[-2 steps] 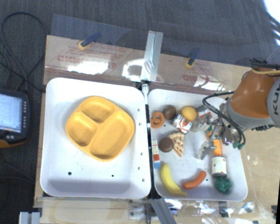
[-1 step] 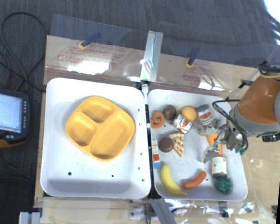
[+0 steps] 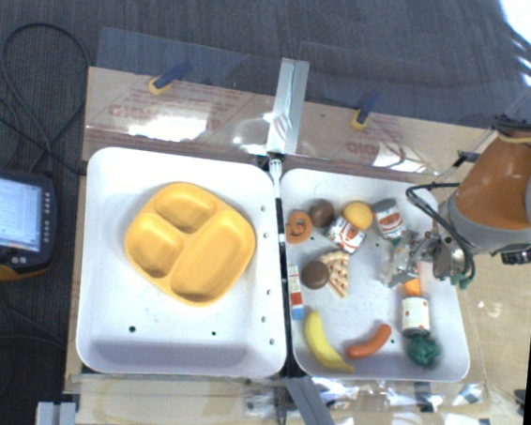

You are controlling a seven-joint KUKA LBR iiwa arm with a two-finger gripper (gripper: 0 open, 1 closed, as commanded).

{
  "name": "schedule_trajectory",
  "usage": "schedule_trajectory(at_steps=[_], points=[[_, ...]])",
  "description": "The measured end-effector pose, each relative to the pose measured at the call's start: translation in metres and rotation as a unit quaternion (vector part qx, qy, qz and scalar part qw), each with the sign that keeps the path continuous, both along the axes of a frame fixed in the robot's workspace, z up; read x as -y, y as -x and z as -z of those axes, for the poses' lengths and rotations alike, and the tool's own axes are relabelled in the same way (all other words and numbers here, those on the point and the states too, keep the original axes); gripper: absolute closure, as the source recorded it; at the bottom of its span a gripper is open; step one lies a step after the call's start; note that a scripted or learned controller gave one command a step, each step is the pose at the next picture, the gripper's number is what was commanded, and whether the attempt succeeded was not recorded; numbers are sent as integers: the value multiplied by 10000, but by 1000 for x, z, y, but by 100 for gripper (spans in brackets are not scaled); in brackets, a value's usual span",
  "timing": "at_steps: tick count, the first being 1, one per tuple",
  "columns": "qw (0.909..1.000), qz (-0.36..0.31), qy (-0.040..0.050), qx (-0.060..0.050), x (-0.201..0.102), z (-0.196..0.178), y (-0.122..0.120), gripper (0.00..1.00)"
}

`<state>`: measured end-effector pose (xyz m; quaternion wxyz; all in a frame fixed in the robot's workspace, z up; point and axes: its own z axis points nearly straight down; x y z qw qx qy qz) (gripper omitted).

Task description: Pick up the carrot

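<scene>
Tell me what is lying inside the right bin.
The right bin holds a banana, a sausage, two brown balls, an orange donut, cans, a lemon, a pizza slice and a green piece. The gripper hangs over an orange piece, perhaps the carrot, partly covering it.

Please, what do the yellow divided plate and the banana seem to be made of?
The yellow divided plate looks like moulded plastic: one even colour, rounded compartment walls, a soft sheen. The banana seems to be a plastic toy, not real fruit: uniform yellow, smooth skin, no brown spots. The picture cannot confirm this.
</scene>
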<state>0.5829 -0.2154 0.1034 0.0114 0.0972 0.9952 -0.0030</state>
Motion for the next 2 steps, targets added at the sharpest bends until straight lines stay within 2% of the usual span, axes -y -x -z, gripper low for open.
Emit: schedule_trajectory(at_steps=[1, 2], points=[[9914, -1311, 12, -9, 6, 10, 28, 100], [9914, -1311, 8, -34, 7, 12, 30, 0]])
